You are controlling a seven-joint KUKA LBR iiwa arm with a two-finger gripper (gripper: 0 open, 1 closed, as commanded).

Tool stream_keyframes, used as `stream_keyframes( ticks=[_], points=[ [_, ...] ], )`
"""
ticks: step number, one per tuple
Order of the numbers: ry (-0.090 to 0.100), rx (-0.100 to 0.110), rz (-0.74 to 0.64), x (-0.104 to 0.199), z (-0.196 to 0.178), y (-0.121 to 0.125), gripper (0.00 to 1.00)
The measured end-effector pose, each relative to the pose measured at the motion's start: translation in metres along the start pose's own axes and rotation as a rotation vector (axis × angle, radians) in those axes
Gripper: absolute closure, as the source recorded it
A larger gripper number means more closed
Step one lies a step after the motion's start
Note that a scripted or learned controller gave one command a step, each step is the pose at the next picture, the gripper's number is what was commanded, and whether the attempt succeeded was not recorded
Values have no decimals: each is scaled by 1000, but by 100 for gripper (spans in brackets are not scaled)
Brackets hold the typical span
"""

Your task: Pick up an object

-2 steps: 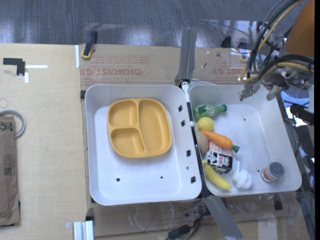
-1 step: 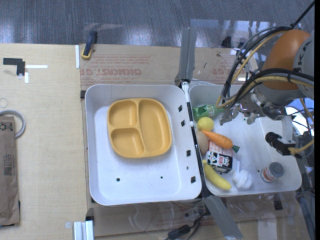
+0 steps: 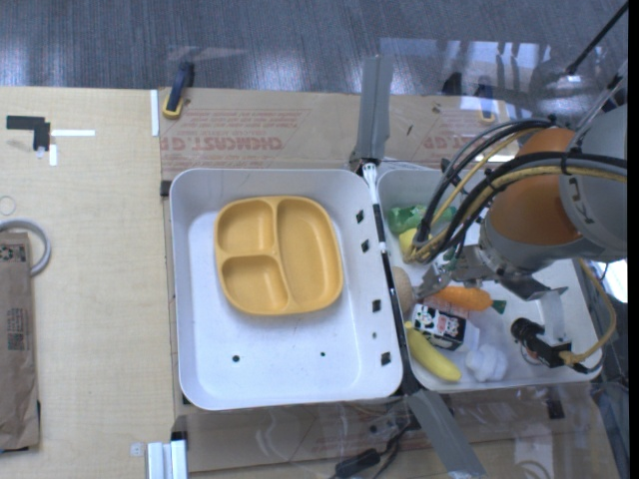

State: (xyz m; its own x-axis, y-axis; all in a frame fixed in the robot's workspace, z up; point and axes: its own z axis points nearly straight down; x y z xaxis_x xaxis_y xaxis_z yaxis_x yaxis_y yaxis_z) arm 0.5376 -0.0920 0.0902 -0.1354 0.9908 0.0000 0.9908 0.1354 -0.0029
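An orange carrot-shaped toy [image 3: 464,297] lies near the middle of the right bin [image 3: 567,375], just under the arm's wrist. The gripper [image 3: 439,275] sits at the toy's left end, close against it; whether it grips the toy cannot be told, as cables and the wrist cover it. Below the carrot lies a small black-and-white carton [image 3: 440,325], then a yellow banana [image 3: 433,357] along the bin's front-left corner and a white crumpled item [image 3: 487,362] beside it. A green item [image 3: 406,218] and a yellow one [image 3: 408,241] sit at the bin's back-left corner. The arm [image 3: 544,203], with its orange band, hangs over the bin's right half, black and yellow cables [image 3: 469,183] looping across.

The left bin [image 3: 200,367] carries a yellow three-compartment plate [image 3: 280,255] toward its back. Both bins rest on brown cardboard [image 3: 260,128] on a pale wooden bench [image 3: 80,228]; a brown paper bag [image 3: 17,337] lies at the bench's left edge. Grey floor [image 3: 300,8] runs behind.
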Motion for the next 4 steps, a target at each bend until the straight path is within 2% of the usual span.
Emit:
stream_keyframes(
  ticks=[1, 2, 3, 4],
  points=[
    [-2, -3, -429, -54, -36, 31, 0],
    [-4, -11, -388, -65, -6, 3, 0],
    [-4, -13, -387, -66, -16, 4, 100],
    [-3, -3, -292, -66, -122, 69, 100]
  ],
)
